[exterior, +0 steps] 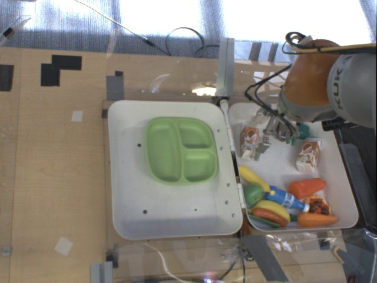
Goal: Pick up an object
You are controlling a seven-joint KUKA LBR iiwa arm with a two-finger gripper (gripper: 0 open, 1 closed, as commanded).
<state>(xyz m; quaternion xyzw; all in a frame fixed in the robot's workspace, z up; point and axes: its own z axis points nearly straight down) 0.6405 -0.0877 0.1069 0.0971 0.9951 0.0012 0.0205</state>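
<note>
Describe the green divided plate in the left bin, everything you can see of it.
The green divided plate is a pale green tray, plastic by its look, with rounded corners and raised ridges splitting it into three compartments: one long section on its left side and two smaller ones on its right. It lies flat and right side up on the floor of the left bin, toward the far half. Nothing lies in it or touches it.

right bin (347, 208): toys crowd front, back open | left bin (123, 217): green plate (180, 150) mid, margins free
</note>
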